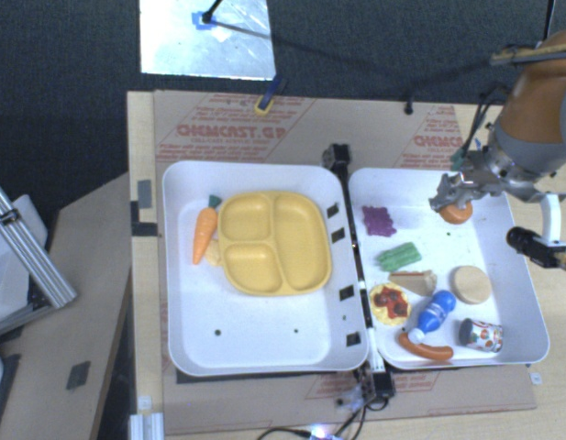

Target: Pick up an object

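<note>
My gripper (450, 194) hangs over the far part of the right bin (521, 291), directly above a small orange object (458, 214). The gripper's lower end meets the top of that object, and whether it grips it is hidden. In the same bin lie purple grapes (378, 219), a green piece (398, 256), a bread slice (416, 280), a pizza piece (389, 302), a blue bottle (432, 312), a hot dog (425, 346), a round bun (470, 284) and a small printed can (482, 335).
The left bin (186, 337) holds a yellow divided plate (269, 242) and a carrot (204, 233) by its left side. A black divider (351, 246) runs between the bins. A dark part on the arm (530, 242) hangs over the right bin's right rim.
</note>
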You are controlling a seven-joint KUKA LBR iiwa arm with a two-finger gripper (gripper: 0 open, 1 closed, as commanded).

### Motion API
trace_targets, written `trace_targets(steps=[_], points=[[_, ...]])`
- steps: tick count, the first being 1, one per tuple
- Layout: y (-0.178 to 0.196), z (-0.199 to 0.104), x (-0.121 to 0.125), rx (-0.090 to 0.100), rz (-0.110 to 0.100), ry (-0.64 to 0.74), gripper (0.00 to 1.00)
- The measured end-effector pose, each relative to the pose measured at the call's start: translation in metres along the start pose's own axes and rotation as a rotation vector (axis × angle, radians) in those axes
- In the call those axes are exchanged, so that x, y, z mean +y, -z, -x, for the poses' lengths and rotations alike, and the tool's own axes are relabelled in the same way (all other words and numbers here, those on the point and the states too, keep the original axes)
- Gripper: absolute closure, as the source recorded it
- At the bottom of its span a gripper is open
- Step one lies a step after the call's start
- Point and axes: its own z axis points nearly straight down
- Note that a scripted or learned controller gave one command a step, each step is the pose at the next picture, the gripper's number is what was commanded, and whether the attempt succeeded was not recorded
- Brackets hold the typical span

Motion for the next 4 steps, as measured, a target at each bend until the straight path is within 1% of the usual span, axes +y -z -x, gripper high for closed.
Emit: trace_targets(steps=[1,2,3,4], points=[[0.012,0.0,0.001,0.001,-0.004,0.0,1.0],[0.005,-0.059,-0.008,0.003,-0.009,0.003,1.0],[0.011,-0.105,-0.031,0.004,-0.009,0.003,1.0],[0.018,-0.153,-0.032,0.004,-0.007,0.004,1.0]])
